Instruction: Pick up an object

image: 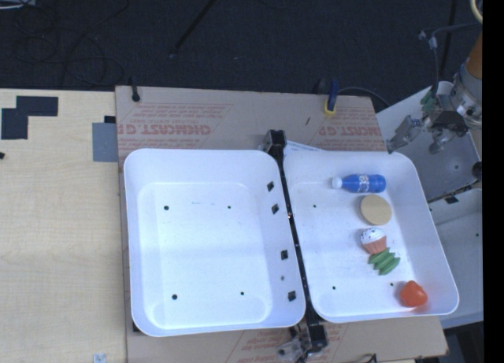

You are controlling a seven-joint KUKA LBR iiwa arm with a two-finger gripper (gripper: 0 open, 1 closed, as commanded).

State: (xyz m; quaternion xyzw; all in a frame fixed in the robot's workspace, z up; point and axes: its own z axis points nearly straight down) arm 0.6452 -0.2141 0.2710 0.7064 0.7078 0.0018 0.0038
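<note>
Here, 2 shallow white bins sit side by side on a cardboard sheet (pixel 236 121) laid over the desk (pixel 55 220). Taking the right bin (pixel 441 263) as the landmark, the left bin (pixel 138 196) touches it along a dark centre seam (pixel 287 220) dotted with small black clips.

All 5 loose objects lie inside the right bin, toward its right half. A blue plastic bottle (pixel 361 183) with a white cap lies on its side near the bin's far wall, cap pointing toward the seam. Just nearer the camera from it rests a round tan disc (pixel 376 210). Below the disc sits a small white-and-orange toy (pixel 373 240), and touching it on the near side is a green leafy piece (pixel 385 262). A red-orange ball-like object (pixel 413 294) sits in the bin's near right corner, apart from the green piece.

The gripper (pixel 421 129) hangs outside the right bin, beyond its far right corner, above a grey surface (pixel 457 164) and well apart from every object. Its fingers (pixel 402 135) appear spread apart with nothing between them. The arm's orange band (pixel 476 58) shows at the right edge of the view, above the gripper.

A yellow-and-blue clamp (pixel 331 101) sits on the cardboard's far edge, beyond the right bin's far wall.
</note>
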